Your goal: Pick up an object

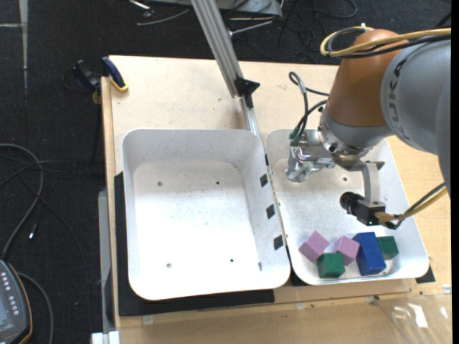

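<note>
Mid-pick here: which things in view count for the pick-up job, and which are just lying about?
For the job:
gripper
right bin
pink blocks
green blocks
blue block

Lying about:
left bin
blue-and-yellow clamp at the bench's far left corner
cables on the floor

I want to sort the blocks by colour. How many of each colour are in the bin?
Purple blocks: 2
Green blocks: 2
Blue blocks: 1
Total: 5, all in the right bin.
</note>
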Motion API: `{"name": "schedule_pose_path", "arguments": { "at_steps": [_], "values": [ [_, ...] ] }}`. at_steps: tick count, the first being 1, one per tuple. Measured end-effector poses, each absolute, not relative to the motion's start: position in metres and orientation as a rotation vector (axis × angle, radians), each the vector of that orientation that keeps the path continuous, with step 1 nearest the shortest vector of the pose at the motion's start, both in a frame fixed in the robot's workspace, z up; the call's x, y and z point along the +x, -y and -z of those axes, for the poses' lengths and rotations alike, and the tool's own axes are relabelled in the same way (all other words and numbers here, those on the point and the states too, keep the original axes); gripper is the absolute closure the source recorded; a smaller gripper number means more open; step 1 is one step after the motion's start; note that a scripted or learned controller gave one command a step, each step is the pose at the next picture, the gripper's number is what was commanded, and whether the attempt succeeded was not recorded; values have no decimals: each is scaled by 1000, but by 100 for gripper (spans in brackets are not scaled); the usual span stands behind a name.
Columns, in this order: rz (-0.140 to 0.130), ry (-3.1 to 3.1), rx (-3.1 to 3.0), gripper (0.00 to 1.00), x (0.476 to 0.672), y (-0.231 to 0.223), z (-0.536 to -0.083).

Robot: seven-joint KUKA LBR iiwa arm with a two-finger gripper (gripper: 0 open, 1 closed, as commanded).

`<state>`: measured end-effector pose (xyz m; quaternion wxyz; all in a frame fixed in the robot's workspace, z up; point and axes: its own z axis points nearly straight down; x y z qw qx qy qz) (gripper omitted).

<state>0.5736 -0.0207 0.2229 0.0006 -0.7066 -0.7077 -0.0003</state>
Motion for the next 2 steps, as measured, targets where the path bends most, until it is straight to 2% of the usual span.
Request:
{"name": "schedule_pose_path", "arguments": {
  "at_steps": [2],
  "values": [
    [4, 2225, -2219, 100, 576, 21, -242]
  ]
}}
